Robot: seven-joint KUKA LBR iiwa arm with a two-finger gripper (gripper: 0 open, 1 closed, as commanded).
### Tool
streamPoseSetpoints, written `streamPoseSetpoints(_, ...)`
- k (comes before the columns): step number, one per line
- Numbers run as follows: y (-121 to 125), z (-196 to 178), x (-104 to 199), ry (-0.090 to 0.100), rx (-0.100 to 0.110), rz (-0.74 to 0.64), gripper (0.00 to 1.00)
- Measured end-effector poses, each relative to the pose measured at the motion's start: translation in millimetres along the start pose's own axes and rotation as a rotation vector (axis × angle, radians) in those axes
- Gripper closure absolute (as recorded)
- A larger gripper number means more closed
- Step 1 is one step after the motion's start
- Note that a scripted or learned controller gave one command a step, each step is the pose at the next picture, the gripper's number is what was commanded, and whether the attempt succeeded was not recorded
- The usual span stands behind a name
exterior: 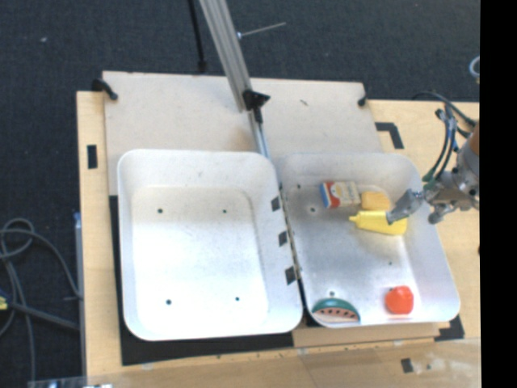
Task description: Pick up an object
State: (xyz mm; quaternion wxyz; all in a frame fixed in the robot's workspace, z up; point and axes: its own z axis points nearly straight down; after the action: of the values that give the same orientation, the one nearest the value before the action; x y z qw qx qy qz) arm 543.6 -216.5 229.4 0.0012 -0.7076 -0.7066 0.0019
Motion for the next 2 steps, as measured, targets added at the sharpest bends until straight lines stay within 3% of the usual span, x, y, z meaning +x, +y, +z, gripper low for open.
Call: streamPoseSetpoints(2,-18.8,97.2,2.5,0.0,-0.001,0.0,0.0)
